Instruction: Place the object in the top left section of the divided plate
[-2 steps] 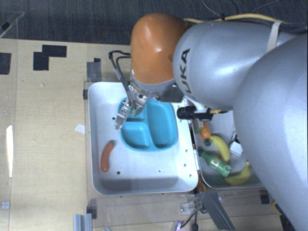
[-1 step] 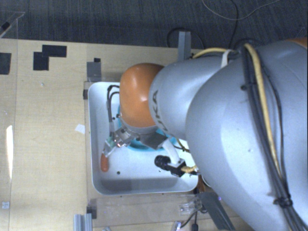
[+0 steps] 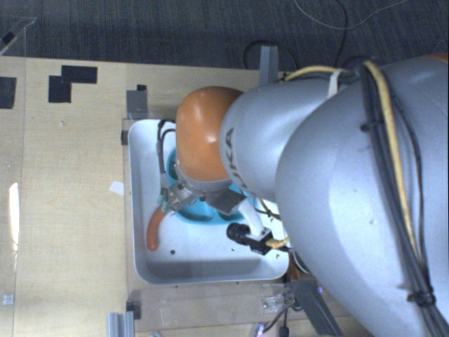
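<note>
**Gripper over plate, fingers hidden**

Gripper [image 3: 170, 199] hovered low at bin's [image 3: 140, 153] nine o'clock side, grip state impossible to tell. Orange object [image 3: 153, 232] lay at seven o'clock, beside blue divided plate [image 3: 191, 213], probably awaiting pickup. Arm [image 3: 280, 160] covered plate's far sections.

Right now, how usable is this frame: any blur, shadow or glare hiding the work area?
Camera view: the big grey arm looms close to the lens, soft and blocking much of the shallow white bin; the blue divided plate peeks out beneath the wrist; the orange sausage-shaped object is sharp enough; soft shadow on the bin floor, no strong glare.
</note>
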Controlling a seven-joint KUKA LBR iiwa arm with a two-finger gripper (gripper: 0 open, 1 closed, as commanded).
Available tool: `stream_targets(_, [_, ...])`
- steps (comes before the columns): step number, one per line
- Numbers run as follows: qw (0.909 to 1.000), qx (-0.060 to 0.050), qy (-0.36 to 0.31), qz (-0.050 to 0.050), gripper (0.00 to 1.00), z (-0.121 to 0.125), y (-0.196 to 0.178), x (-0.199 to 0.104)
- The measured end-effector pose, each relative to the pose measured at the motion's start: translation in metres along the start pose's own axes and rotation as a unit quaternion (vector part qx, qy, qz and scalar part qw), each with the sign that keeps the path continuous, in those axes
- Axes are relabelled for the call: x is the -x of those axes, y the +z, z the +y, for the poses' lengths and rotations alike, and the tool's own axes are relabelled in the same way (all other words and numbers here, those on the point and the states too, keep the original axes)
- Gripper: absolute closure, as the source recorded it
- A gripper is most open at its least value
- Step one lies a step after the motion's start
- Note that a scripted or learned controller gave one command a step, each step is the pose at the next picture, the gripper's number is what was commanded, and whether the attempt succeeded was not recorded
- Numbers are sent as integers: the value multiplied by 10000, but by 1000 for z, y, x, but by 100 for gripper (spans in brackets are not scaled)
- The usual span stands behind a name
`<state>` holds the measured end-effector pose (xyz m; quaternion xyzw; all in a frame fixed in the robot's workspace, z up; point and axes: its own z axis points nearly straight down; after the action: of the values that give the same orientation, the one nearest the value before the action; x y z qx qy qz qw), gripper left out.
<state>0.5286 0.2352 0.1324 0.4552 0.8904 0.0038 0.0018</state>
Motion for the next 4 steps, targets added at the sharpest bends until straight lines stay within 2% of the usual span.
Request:
stream_targets(1, [9995,121,-299,-25,100,-77,35,55])
stream_targets(2, [9985,-21,549,32,100,2,-97,63])
stream_targets(3, [9983,2,579,8,100,-43,-108,74])
stream_targets(4, [9874,63,1579,39,100,-73,32,59])
